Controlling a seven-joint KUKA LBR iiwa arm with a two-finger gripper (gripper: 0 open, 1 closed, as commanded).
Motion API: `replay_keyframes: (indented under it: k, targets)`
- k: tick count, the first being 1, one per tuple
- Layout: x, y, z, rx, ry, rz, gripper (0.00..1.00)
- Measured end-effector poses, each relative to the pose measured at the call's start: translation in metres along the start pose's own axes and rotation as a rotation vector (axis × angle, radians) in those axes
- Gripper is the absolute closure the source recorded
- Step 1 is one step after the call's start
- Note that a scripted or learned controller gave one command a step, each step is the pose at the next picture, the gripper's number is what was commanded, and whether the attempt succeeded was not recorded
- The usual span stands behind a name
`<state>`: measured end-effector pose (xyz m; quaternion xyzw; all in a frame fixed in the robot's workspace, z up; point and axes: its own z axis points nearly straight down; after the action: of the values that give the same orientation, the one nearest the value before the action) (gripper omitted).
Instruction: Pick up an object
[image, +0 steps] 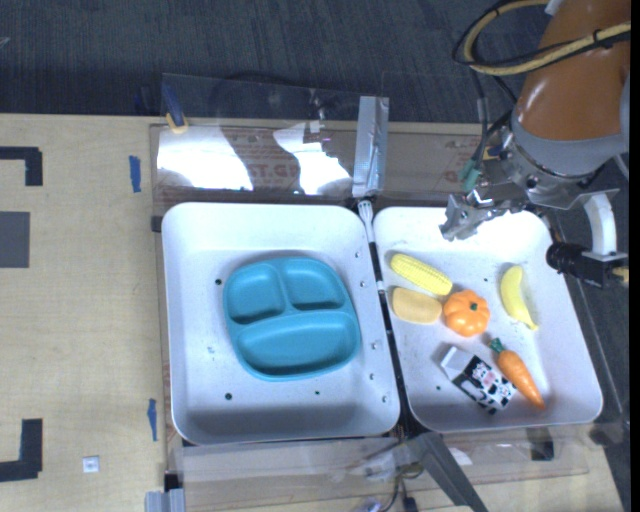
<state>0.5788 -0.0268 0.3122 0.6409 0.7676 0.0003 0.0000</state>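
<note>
My gripper (462, 218) hangs over the far edge of the right bin (570, 400), above and apart from the objects, with nothing seen between its fingers. Below it in that bin lie a yellow corn cob (420, 272), a pale yellow piece (416, 305), an orange pumpkin (466, 313), a banana (515, 295), a carrot (519, 373) and a small black-and-white box (478, 380). The corn cob is the nearest object to the gripper.
The left bin (190, 380) holds a blue divided plate (290, 315). A shiny metal panel (260, 150) with an upright bar (370, 145) stands behind the bins. Wooden bench top (70, 330) extends to the left.
</note>
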Motion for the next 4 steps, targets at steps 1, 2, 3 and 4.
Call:
replay_keyframes:
  k: [1,2,3,4]
  targets:
    - [0.014,0.036,-0.057,-0.005,-0.002,-0.059,1.00]
    - [0.013,0.035,-0.055,-0.002,-0.001,-0.059,0.00]
    - [-0.006,0.041,-0.025,0.004,0.000,-0.028,0.00]
    - [0.017,0.048,0.060,0.008,0.001,0.031,0.00]
